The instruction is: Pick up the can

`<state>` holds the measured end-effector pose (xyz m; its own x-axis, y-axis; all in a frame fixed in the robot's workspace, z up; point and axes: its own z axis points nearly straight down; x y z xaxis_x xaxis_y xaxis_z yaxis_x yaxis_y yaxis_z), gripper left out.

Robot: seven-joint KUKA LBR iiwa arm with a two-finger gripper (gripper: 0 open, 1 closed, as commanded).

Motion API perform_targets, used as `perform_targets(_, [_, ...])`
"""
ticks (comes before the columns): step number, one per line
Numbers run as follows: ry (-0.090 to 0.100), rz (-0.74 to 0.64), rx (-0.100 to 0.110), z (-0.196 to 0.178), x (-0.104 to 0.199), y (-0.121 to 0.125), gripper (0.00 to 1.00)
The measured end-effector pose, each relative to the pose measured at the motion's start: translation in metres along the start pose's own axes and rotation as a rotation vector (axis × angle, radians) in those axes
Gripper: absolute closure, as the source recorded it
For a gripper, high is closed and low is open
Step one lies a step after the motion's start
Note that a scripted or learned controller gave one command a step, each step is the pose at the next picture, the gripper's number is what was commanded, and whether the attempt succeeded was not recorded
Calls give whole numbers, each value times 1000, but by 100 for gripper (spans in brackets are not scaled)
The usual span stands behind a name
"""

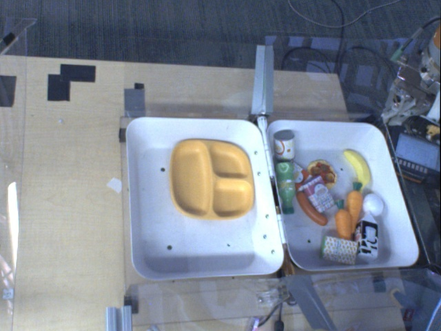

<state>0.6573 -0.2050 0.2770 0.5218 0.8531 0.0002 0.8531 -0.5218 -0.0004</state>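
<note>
Where toys crowd: can (284, 144), upright.

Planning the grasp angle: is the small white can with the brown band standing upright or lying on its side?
Upright. The small white can with the brown band shows its round top to the camera, in the right white bin's back-left corner.

The can (284, 145) stands upright in the right bin (396, 185), tucked into the far-left corner close against the left wall. It is short, with a pale body, a dark label band round the middle and a light round top facing up. A green bottle (285, 185) lies just in front of it.
</note>
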Motion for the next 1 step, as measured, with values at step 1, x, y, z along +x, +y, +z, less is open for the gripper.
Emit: perform_targets(1, [0,1,0,0,0,0,0])
